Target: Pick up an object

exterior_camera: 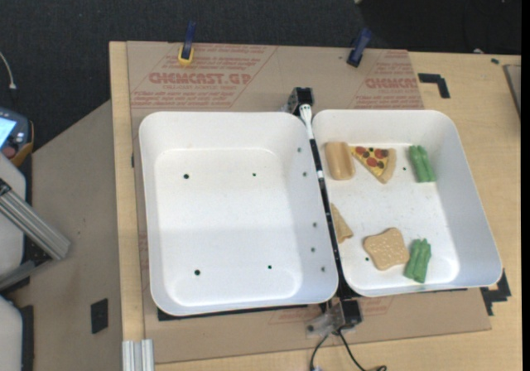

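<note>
Several toy foods lie in the right bin (464, 195). A tan bread roll (337, 160) sits at its far left, with a pizza slice (373, 160) beside it and a green vegetable (421, 163) further right. Near the front lie a piece of toast (386, 248) and a second green vegetable (417, 260) touching it. A small tan wedge (339, 224) rests against the bin's left wall.
The left bin (224, 212) stands beside the right one on a brown cardboard sheet (248, 75). Two clamps (188, 50) (359, 48) hold the sheet's far edge. A cable and connector (335, 324) lie at the front between the bins.
</note>
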`<action>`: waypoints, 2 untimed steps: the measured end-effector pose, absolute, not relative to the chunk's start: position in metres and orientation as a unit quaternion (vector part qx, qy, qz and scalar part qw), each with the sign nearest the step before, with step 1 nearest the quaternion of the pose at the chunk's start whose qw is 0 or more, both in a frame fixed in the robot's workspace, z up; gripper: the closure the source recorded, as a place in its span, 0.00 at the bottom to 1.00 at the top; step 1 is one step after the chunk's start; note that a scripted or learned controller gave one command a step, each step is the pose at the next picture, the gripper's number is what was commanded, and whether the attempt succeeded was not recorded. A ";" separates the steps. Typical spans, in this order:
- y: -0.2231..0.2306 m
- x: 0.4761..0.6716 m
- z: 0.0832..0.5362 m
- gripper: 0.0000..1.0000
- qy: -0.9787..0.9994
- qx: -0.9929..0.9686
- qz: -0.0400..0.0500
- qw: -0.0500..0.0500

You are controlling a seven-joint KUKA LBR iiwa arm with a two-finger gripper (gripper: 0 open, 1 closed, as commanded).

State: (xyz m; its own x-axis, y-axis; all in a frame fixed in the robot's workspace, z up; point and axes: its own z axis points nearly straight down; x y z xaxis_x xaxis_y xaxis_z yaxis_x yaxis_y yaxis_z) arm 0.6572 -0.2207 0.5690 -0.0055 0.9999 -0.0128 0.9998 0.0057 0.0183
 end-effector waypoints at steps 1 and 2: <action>-0.220 0.658 0.580 1.00 0.709 0.705 0.003 0.014; -0.220 0.658 0.580 0.00 0.709 0.705 0.002 0.014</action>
State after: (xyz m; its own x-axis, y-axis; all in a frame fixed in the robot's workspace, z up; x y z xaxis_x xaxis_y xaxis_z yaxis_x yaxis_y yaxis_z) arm 0.6579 -0.2198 0.5801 -0.0067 0.9998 -0.0161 0.9997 0.0070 0.0229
